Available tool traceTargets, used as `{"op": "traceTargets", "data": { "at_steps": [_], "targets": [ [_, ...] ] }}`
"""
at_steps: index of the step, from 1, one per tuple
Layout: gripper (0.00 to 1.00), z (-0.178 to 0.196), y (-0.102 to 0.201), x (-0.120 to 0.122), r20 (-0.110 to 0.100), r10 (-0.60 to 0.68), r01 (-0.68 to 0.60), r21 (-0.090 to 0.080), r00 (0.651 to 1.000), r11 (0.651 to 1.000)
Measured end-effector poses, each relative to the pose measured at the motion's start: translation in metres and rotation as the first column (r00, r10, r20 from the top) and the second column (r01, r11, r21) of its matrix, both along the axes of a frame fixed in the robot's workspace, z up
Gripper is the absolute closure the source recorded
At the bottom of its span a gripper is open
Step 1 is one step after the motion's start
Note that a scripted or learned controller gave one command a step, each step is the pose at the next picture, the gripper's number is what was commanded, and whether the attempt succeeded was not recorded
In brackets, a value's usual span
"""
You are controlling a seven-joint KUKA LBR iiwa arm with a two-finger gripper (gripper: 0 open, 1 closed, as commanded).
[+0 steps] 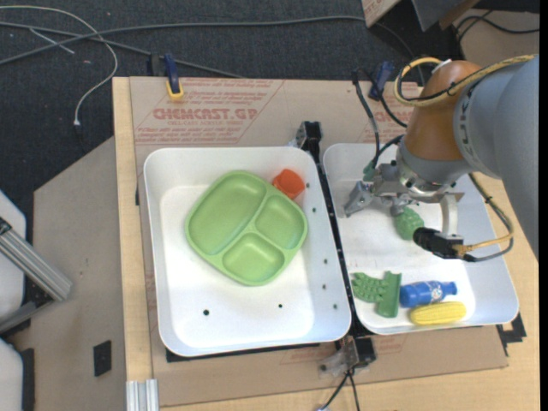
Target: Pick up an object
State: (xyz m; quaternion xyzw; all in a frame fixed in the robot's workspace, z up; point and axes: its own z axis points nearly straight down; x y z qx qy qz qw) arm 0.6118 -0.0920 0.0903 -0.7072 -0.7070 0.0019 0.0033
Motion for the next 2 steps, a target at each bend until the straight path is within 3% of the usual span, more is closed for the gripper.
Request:
{"op": "traceTargets", "data": {
  "at_steps": [1, 2],
  "targets": [
    [1.00, 0.015, 0.000, 0.002, 0.008, 0.000, 0.000, -0.001, 1.000, 1.000],
    [1.00, 0.060, -0.004, -0.001, 0.013, -0.001, 0.001, -0.003, 1.000, 1.000]
  ]
}}
